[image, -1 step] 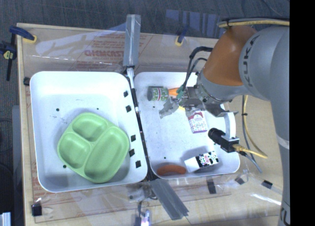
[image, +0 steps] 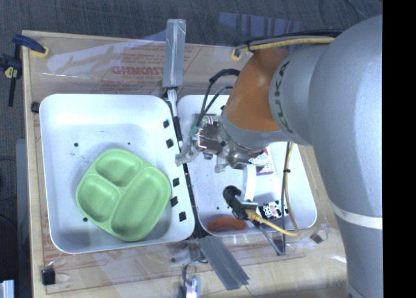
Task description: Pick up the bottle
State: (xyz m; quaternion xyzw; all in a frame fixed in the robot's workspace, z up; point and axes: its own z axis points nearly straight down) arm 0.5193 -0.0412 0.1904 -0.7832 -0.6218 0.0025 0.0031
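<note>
One hand (image: 205, 141) is hanging low over the right bin (image: 305, 207), near its left wall; you cannot tell whether it is clenched or released. Just beside it, half hidden under the wrist, what is probably the bottle (image: 263, 161) is lying. It is white and red-labelled, likely light, stiff, slippery plastic, so you are best gripping across its body. A green divided plate (image: 123, 193) is sitting in the left bin (image: 58, 121).

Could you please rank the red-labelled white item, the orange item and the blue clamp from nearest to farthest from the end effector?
1. Red-labelled white item: in the right-hand bin, beside the end effector.
2. Orange item: same bin, by its near wall.
3. Blue clamp: outside the bins, at the view's upper left.
</note>
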